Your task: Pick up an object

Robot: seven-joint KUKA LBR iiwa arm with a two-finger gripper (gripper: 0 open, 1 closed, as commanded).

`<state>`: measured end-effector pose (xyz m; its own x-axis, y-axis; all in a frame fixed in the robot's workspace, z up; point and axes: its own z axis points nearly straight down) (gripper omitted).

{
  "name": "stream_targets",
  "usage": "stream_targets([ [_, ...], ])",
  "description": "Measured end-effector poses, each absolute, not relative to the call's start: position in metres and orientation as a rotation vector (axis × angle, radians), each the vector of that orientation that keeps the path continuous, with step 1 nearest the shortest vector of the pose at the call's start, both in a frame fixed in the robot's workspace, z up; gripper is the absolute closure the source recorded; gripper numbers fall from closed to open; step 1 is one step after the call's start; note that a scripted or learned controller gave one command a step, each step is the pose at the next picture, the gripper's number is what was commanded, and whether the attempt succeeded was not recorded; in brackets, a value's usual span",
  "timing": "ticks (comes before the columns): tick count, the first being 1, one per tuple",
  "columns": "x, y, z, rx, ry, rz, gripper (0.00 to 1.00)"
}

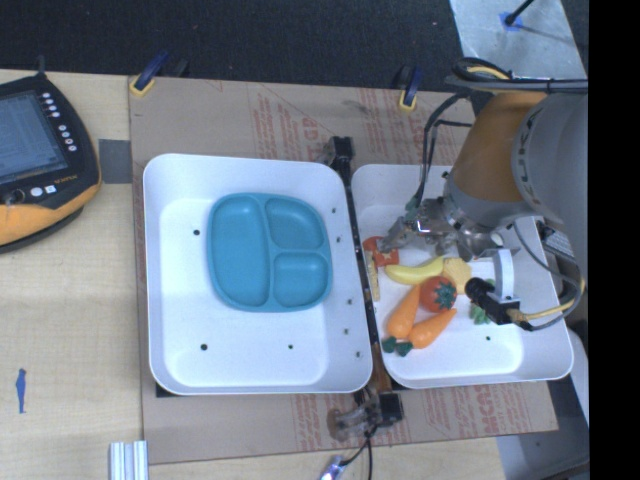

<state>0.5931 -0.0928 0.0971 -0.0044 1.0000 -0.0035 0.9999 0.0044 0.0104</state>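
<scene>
The right white bin (470, 363) holds a heap of toy food: a yellow banana (415, 271), a red tomato-like piece (437, 293), two orange carrots (420, 323) with green tops, and a small red piece (383, 255) near the bin's left wall. My gripper (432, 230) hangs low over the back of this heap, just above the banana, under the grey arm with its orange band (500, 148). Its metal fingers are partly hidden by the wrist. Nothing shows clearly between them.
The left white bin (180, 358) holds a blue divided plate (268, 250). A teach pendant (40, 163) lies on the bench at far left. Black cables and a dark connector (485, 298) trail over the right bin's right side. Clamps hold the cardboard at the back.
</scene>
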Motion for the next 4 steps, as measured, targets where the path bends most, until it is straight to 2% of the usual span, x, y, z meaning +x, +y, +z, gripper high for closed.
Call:
stream_targets([
  [1,0.552,-0.093,0.096,2.21,2.22,0.008,0.0],
  [2,0.618,-0.095,0.097,2.214,2.221,0.006,0.0],
  [3,0.656,-0.096,0.092,2.218,2.228,-0.003,0.0],
  [4,0.656,-0.098,0.092,2.219,2.229,-0.004,0.0],
])
